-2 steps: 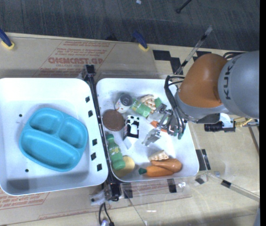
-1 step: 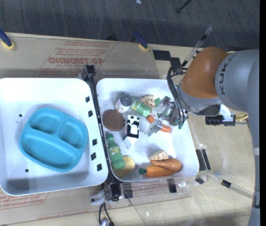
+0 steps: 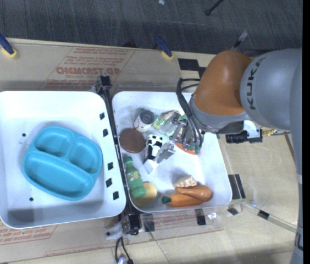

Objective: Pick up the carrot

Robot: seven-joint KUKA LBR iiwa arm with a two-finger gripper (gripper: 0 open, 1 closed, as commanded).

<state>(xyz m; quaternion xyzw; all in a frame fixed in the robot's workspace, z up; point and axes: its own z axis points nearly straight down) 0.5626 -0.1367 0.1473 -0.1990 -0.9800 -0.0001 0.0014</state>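
Arm comes in from the right of the frame, its orange band hanging over the right bin's upper right corner. Gripper sits low near the middle of that bin, metal fingers pointing lower left; can't tell how far open it is or whether it has anything, clutter hides the tips. Carrot lies flat along the bin's bottom edge, lower right, green end pointing left, well apart from the gripper. A tan bread-like roll touches it just above. Free room is tight: green bottle and yellow round piece crowd the left wall, brown disc above them. Left bin holds a smooth blue divided plate, with bare white floor around it.
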